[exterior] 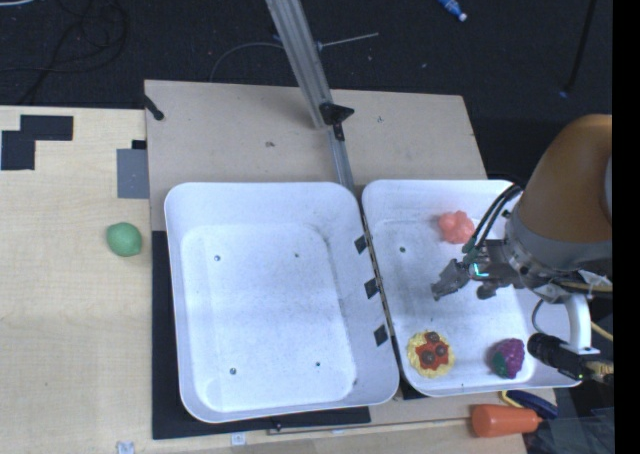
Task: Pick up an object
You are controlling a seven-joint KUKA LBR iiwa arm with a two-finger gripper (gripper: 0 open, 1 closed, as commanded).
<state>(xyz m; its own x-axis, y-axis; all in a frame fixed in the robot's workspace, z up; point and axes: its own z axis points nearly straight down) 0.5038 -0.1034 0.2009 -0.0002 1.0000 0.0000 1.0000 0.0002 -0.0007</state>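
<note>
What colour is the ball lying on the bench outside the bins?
Green. The ball lies left of the left bin, seen plainly in the camera view.

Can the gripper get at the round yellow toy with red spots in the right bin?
Probably yes. The round yellow toy with red spots lies alone on the right white bin's floor, below-left of the gripper, with open floor between them.

Two white bins sit side by side. The right one holds three toys: one pink, one yellow-and-red, one purple. Outside lie one green ball and one orange piece.
</note>
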